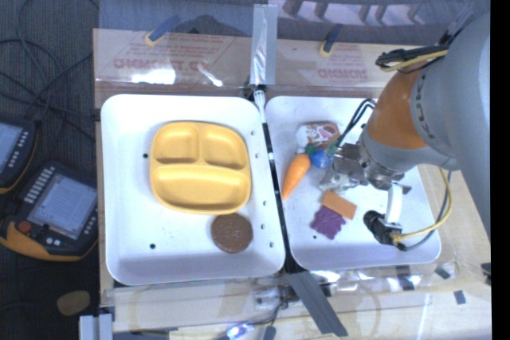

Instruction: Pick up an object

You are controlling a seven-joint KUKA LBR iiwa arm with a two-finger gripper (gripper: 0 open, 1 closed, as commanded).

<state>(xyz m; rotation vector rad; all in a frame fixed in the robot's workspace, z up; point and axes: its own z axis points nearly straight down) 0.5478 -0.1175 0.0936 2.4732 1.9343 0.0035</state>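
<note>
In the right bin (414,247) lie an orange carrot (295,173), a small packet with a printed label (318,133), a blue piece (319,159), an orange flat wedge (341,205) and a purple piece (327,222). My gripper (339,171) hangs low over the bin's middle, just right of the blue piece and above the orange wedge. The wrist hides its fingers. Nothing shows between them.
The left bin (127,251) holds a yellow divided plate (200,166) and a brown round disc (232,233). A raised divider (275,195) runs between the bins. A yellow cable and black connector (384,227) hang from the arm over the right bin.
</note>
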